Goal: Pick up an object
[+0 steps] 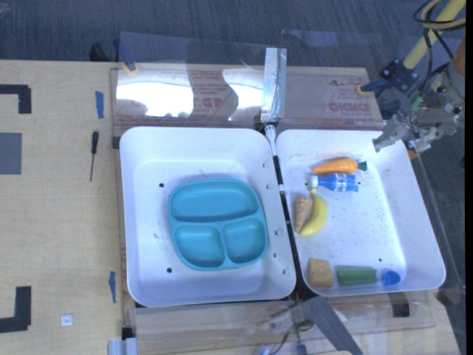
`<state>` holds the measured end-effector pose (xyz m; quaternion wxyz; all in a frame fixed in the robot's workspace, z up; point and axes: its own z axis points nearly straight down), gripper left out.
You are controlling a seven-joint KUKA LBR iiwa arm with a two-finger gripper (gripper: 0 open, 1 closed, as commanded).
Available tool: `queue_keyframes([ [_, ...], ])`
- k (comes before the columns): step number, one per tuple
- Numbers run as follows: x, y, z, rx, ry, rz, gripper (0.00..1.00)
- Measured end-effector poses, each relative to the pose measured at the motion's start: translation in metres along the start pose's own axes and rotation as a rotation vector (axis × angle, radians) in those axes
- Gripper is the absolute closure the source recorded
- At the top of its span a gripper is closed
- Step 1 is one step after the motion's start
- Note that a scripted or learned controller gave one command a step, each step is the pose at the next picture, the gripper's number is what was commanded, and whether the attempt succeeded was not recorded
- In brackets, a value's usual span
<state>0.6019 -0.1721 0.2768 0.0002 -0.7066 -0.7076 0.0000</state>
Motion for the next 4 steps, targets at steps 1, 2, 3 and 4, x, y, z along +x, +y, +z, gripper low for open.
queue_keyframes([
  [1, 0.035, 0.028, 0.181, 0.015, 0.002, 0.187, 0.0],
  [2, 0.081, 0.031, 0.189, -0.004, 0.001, 0.277, 0.0],
  [3, 0.111, 0.023, 0.025, -0.014, 0.001, 0.254, 0.0],
  [4, 0.06, 0.037, 0.149, 0.012, -0.001, 0.173, 0.0],
])
